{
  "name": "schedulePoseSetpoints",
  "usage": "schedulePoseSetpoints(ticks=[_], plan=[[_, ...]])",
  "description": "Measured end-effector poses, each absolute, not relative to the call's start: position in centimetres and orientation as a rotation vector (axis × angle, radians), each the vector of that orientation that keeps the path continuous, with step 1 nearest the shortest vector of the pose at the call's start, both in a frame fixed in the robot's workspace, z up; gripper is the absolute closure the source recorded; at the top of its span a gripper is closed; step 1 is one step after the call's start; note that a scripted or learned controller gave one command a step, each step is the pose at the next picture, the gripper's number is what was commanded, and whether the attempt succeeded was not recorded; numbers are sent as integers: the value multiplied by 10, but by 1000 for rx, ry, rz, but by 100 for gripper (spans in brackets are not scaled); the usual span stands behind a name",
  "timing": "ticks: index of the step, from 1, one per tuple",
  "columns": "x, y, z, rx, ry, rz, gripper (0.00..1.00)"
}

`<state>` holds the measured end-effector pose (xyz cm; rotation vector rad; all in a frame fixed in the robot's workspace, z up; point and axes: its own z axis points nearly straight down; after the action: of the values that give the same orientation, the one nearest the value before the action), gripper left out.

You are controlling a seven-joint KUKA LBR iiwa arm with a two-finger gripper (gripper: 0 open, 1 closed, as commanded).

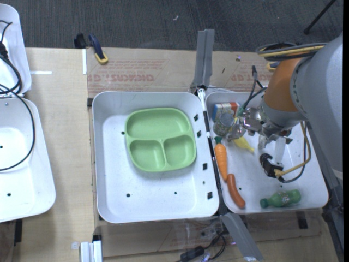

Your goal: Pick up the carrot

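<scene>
Your carrot (221,160) hugging the right bin's (311,171) left wall, gripper (235,129) just above, clasp indiscernible, open floor rightward, sectioned green plate (161,139) alone in left bin (109,162).

The orange carrot (221,161) lies lengthwise against the right bin's left wall, green-tipped end up.
</scene>
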<state>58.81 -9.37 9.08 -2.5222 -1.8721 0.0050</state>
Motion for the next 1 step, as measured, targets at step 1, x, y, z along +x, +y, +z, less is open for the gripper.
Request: schedulePoseSetpoints(ticks=[1], plan=[[478,-116,243,-2591,-1777,5,0]])
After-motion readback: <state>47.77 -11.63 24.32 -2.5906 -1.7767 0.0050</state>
